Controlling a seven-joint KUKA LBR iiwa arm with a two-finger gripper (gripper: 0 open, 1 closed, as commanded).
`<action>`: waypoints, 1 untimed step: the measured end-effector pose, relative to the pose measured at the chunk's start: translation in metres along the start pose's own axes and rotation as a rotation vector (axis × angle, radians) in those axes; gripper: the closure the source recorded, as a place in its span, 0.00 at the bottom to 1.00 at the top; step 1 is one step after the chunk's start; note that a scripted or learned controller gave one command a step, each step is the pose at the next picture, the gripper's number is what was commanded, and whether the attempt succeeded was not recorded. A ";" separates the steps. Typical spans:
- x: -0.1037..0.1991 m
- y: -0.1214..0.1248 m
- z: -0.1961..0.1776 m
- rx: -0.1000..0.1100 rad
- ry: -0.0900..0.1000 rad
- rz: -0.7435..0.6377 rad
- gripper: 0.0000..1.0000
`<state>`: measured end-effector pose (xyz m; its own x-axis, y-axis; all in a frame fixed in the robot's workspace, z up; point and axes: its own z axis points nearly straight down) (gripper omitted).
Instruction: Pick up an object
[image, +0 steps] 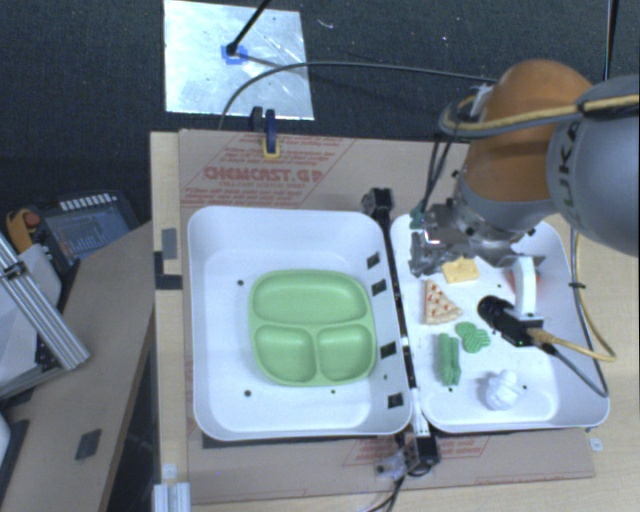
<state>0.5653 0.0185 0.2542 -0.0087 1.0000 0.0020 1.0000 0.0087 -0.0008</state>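
Observation:
My gripper (428, 256) is low over the back left part of the right bin (575, 400), under the grey and orange wrist. Right beside it lies a yellow cheese block (461, 271), and just in front of it a pizza slice (437, 301). Further forward are a green broccoli piece (472, 336), a long green vegetable (448, 359) and a white lumpy object (500, 390). A red and white item (526, 286) lies to the right of the cheese. Nothing is visibly held by the gripper.
The left bin (215, 300) holds a green divided plate (310, 326). A black divider (392, 300) runs between the two bins. The arm covers the back right of the right bin. A teach pendant (85, 228) lies off the bench at the left.

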 end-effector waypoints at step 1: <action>0.034 -0.031 0.004 0.001 -0.001 0.001 1.00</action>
<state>0.5340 0.0521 0.2499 -0.0073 1.0000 0.0009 1.0000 0.0073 -0.0019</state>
